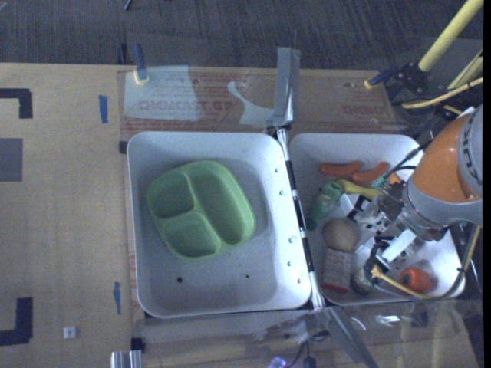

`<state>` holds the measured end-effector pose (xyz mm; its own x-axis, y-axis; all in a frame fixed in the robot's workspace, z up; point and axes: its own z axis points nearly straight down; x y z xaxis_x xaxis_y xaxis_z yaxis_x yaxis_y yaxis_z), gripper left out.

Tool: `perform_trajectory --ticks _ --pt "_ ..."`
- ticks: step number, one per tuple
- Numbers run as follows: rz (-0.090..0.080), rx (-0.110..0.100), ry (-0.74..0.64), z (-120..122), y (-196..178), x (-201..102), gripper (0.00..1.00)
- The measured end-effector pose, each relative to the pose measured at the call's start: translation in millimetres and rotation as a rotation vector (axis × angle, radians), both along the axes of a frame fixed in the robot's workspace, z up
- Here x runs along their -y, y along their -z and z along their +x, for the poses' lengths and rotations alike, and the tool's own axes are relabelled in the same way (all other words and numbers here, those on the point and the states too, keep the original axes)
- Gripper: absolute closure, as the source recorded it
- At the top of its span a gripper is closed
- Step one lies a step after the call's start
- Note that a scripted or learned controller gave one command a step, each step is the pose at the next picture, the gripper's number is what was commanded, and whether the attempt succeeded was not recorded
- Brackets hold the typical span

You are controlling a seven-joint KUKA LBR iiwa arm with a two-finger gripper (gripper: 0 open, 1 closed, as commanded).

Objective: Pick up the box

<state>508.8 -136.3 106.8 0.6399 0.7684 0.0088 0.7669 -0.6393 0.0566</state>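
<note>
The arm's orange-banded wrist [449,171] hangs over the right bin [307,148], lowering the gripper [377,261] among crowded toy food; its grip state I cannot tell. The small reddish box [336,271] lies flat just left of it, beside the potato [341,234].

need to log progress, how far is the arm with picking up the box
Done: the arm has reached into the right bin, its tool low among the items. In hand: nothing visibly held. Left: the box lies on the bin floor beside the tool, ungrasped and unlifted.
</note>
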Motion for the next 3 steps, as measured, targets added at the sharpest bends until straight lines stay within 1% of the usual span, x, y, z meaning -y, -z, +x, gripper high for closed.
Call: perform_trajectory --ticks 1,2,3 --pt "0.017 0.004 0.279 30.6 -0.2 -24.6 0.0" --pt "0.04 -0.005 0.678 68.7 0.1 -17.8 0.0" --pt "0.04 0.001 0.674 71.0 -15.5 -17.8 1.0"
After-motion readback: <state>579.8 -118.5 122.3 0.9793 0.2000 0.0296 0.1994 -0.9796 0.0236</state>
